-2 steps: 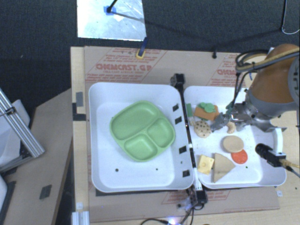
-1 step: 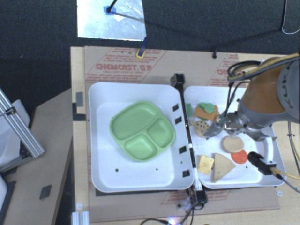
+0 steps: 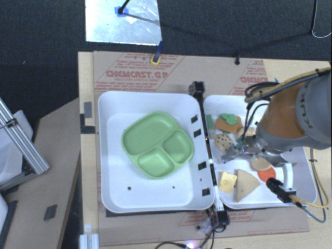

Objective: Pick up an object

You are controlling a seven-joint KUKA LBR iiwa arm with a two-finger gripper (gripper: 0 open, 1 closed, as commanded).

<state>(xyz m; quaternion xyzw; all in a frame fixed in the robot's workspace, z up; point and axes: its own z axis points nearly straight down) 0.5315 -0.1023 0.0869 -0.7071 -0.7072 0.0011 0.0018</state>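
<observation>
The gripper [image 3: 239, 149] is seen low over the right bin [image 3: 306, 191], near the middle of its left half; whether it is open or closed cannot be told, as the wrist and cables cover it. Just beside it, toward the wall shared with the left bin [image 3: 111, 191], a brown spotted piece [image 3: 223, 141] lies, and this is judged the likeliest thing to be taken. It looks compact and roundish, so no clear long axis or pointing direction can be read. A good grasp would be made by centring squarely over the piece before descending, with the green-and-orange toy [image 3: 228, 122] at the far side kept clear. A tan wedge [image 3: 247, 184] and a yellow block [image 3: 227, 181] lie toward the bin's near edge. A green plate [image 3: 158, 144] sits in the left bin.
</observation>
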